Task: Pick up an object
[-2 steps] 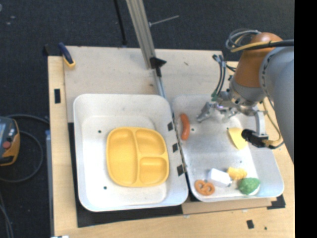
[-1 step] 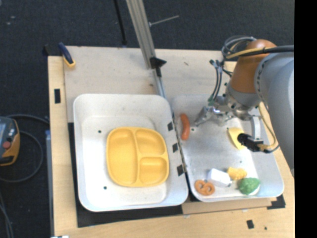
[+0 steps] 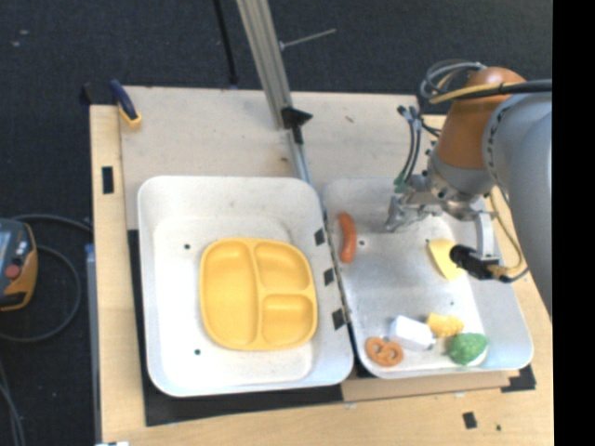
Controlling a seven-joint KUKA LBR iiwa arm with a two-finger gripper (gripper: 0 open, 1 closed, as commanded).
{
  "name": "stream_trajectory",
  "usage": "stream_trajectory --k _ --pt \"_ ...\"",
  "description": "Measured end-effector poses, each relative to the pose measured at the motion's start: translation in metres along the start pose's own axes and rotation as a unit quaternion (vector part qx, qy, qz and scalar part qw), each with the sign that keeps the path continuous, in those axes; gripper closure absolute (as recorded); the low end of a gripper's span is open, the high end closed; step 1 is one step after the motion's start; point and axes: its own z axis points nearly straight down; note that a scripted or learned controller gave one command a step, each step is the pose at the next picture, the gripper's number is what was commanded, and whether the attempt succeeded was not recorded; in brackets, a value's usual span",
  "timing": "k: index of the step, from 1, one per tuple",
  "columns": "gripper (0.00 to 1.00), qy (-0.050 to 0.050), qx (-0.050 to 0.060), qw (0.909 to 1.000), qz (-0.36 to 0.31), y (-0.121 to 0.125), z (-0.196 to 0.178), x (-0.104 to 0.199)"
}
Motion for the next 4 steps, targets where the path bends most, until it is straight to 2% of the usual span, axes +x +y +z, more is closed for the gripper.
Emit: stream_trajectory --k 1,2,3,4 --pt "1.00 0.001 0.000 1.0000 -0.001 -0.006 -0.047 0.000" --pt "1.00 0.000 -0.002 1.0000 -0.002 -0.006 -0.113 -0.003" --pt "1.00 0.001 0.000 1.0000 -0.003 -0.005 -0.138 -0.005" --pt "1.00 0.002 0.002 1.0000 -0.005 -0.010 -0.134 0.056"
